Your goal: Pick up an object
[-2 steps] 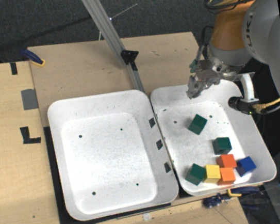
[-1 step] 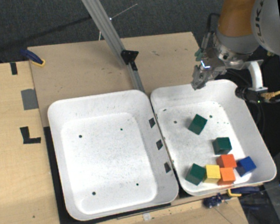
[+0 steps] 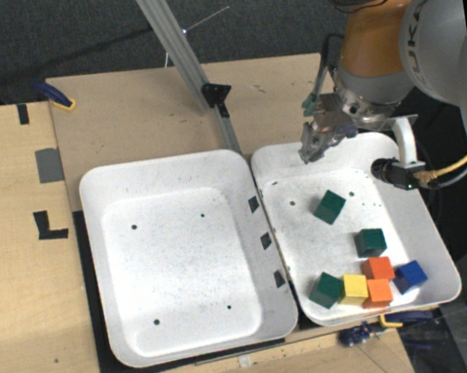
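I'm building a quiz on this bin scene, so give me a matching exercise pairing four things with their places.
Things:
1. small yellow cube
2. small blue cube
3. lone dark green cube
4. gripper

Places:
A. above the right bin's far edge
B. right bin's middle, apart from the rest
C. near edge, between a green and an orange cube
D. near right corner of the right bin

Pairs: 1-C, 2-D, 3-B, 4-A

Even bright light, soft shadows, sharp
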Controlling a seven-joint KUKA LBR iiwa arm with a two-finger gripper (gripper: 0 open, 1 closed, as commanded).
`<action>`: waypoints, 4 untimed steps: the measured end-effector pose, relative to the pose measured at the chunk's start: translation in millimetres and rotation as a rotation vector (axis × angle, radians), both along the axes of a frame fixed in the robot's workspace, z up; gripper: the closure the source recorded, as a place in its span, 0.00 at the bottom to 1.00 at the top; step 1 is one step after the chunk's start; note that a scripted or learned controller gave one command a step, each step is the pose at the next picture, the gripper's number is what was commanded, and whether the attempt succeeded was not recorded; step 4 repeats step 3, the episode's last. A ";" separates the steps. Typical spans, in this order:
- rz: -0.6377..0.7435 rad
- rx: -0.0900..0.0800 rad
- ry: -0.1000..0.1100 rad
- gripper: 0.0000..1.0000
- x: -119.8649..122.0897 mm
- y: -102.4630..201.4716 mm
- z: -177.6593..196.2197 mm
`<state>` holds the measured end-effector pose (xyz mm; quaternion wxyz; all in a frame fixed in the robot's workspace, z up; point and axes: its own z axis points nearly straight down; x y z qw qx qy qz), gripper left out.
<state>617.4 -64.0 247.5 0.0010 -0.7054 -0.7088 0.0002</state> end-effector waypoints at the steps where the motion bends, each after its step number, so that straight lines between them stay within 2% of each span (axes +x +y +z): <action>1: 0.002 0.001 0.001 1.00 -20.4 52.3 2.3; 3: 0.003 0.000 0.002 1.00 -51.3 163.9 -17.1; 4: 0.003 0.000 0.002 1.00 -51.3 163.9 -17.1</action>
